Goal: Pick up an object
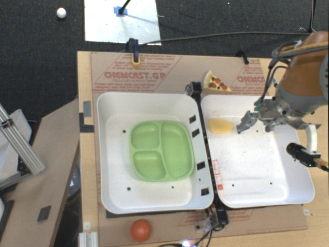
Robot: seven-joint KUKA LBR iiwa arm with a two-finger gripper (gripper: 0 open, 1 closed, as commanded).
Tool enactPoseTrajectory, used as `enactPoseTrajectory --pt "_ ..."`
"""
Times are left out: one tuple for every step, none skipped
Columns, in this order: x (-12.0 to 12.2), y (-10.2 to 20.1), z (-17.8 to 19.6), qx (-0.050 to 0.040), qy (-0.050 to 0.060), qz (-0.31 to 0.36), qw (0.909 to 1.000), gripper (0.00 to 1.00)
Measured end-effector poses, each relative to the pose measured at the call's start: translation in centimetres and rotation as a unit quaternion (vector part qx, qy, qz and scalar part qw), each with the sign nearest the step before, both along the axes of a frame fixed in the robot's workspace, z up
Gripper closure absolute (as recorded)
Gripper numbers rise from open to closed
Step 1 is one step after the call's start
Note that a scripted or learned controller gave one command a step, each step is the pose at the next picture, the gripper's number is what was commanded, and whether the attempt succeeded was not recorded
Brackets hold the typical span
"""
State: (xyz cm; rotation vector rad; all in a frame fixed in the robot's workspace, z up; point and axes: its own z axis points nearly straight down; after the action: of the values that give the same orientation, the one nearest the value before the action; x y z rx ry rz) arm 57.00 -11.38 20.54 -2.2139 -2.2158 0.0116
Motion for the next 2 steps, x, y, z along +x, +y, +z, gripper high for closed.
enactPoseTrajectory --pt "0.3 0.0 0.7 -0.0006 -0.007 0.001 1.0000 0.00" --pt "-0.2 1.0 -4.5 -0.0003 -0.005 0.000 1.0000 0.00"
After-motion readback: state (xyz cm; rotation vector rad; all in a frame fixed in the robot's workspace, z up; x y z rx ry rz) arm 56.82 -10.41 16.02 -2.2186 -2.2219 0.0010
